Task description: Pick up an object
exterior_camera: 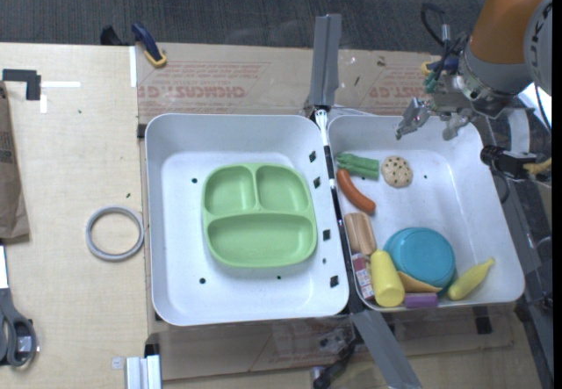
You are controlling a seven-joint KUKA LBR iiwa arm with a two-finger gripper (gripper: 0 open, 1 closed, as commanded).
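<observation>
The likeliest target, a small round tan cookie with dark chips [397, 171], lies flat on the floor of the right shallow white bin [492, 203], towards its far side and clear of its neighbours, so it offers an easy drop from above. Just beside it to the left sit a green bean-shaped toy [358, 165] and an orange-red sausage [356, 191]; the rest crowd the near wall: a tan bread-like roll [359, 231], a yellow bottle [386, 277], a blue round dish [421, 256] and a yellow banana-like piece [471, 279]. The left white bin [167, 203] carries 1 green 3-compartment plate [260, 215]. The tool [432, 121] hangs over the right bin's far edge, its 2 fingers spread and pinching nothing, the grey arm with its orange band [514, 5] reaching in from the right, wrist pointed downward.
</observation>
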